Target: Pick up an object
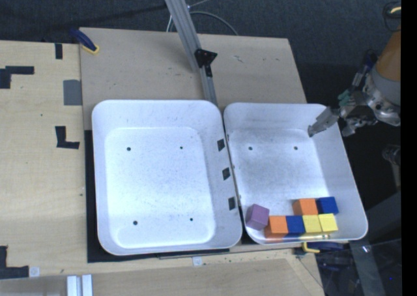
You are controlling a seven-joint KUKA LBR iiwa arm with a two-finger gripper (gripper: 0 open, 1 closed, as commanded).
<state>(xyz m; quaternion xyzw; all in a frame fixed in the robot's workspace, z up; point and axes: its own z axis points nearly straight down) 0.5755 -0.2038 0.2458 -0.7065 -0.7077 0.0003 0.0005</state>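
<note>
Camera view, gripper (332, 120) over right bin's (273, 158) far edge — jaws' spread unclear, blocks (306, 216) near corner.

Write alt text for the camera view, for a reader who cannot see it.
A grey robot arm's gripper hangs over the far right rim of the right bin, well apart from the small coloured blocks clustered in that bin's near corner. The left bin sits beside it on a wooden bench.

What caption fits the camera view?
Grey two-finger gripper above the right white bin; small coloured blocks clustered at its near edge.
</note>
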